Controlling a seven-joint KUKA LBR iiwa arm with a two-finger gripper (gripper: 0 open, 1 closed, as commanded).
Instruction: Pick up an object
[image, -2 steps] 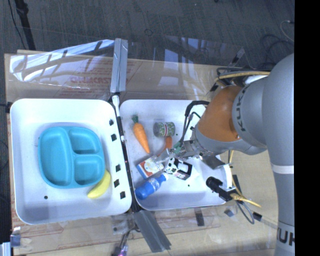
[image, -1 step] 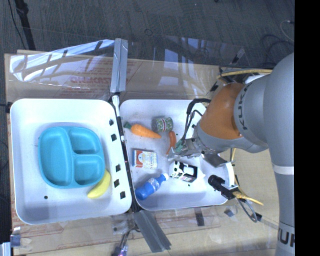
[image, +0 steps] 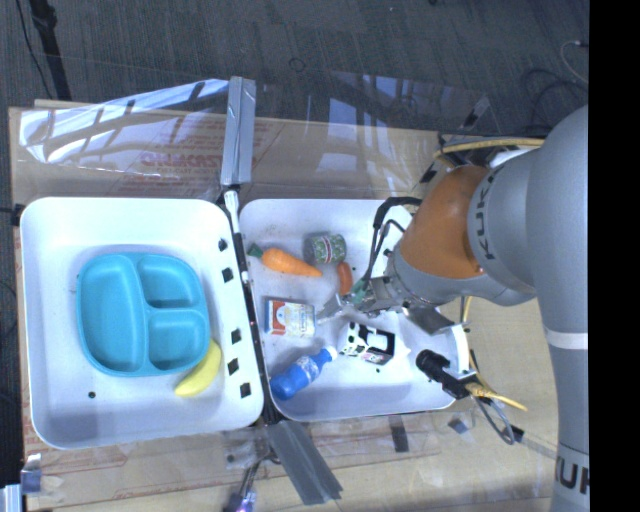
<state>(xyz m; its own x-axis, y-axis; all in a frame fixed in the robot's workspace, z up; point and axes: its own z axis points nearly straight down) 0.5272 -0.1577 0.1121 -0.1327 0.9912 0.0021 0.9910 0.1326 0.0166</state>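
Observation:
My gripper (image: 358, 300) hangs low over the middle of the right bin (image: 400, 400), with the arm coming in from the right. Just left of it lies a red-and-white packet (image: 288, 318). A small orange piece (image: 345, 277) sits right above the gripper. A carrot (image: 290, 262) and a small greenish can (image: 325, 247) lie further up-left. A black-and-white item (image: 368, 343) rests just below the gripper. A blue bottle (image: 300, 372) lies near the bin's front left corner. I see nothing held in the gripper.
The left bin (image: 50, 300) holds a blue divided plate (image: 140, 310) and a yellow banana (image: 202, 372) by its lower right edge. A ridge with black marks (image: 240, 310) separates the two bins. The arm's bulk covers the right bin's right side.

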